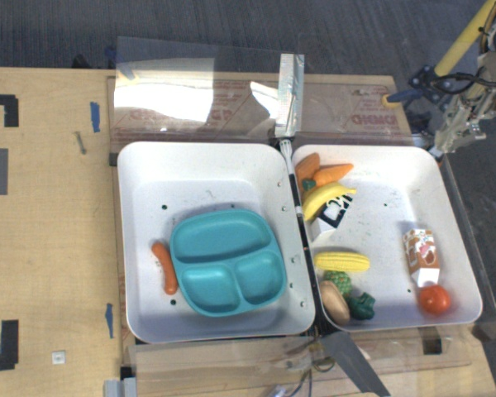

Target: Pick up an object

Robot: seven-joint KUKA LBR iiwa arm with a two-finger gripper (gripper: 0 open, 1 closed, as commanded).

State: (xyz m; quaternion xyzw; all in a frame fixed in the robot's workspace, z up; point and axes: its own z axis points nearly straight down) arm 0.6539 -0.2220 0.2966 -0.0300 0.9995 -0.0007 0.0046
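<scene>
The right bin (388,184) holds several toy foods. Two orange carrots (321,170) and a yellow banana (325,197) lie along its left wall, and a white tag with black print (336,214) rests just under the banana. A corn cob (341,261), a tan potato (335,302) and green broccoli (360,304) sit at the front left. A red-and-white packet (420,253) and a red tomato (435,299) lie at the right. My gripper (456,132) hangs over the bin's far right corner, apart from all of them.
The left bin (140,180) carries a teal divided plate (227,260) with an orange sausage (164,267) beside it on the left. A clear upright panel (288,98) stands behind the wall between the bins. Cables and a yellow bar (471,35) crowd the top right.
</scene>
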